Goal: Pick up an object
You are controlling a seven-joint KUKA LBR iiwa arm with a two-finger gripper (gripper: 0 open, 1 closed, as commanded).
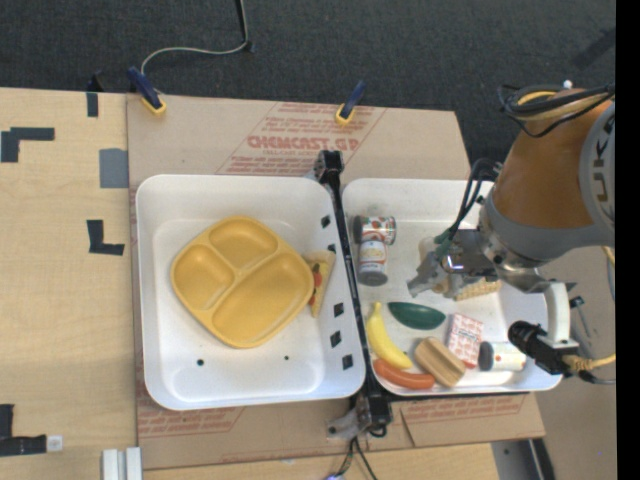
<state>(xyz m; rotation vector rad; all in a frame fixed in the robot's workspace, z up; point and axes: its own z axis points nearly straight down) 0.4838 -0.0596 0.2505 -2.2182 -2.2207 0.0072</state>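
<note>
The grey-and-orange arm (555,183) is lowered over the right white bin (420,193); two-finger gripper (445,273) state cannot be told.

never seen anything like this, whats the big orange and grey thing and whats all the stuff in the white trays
That is a robot arm, grey with an orange band, reaching in from the right. One camera fixed above the bench looks down at a slant. Its gripper hangs low over the right bin; whether it holds anything is unclear. That bin contains a small can, a banana, a dark green piece, a toy hot dog and a few more small items. The left bin holds a yellow divided plate.
</note>
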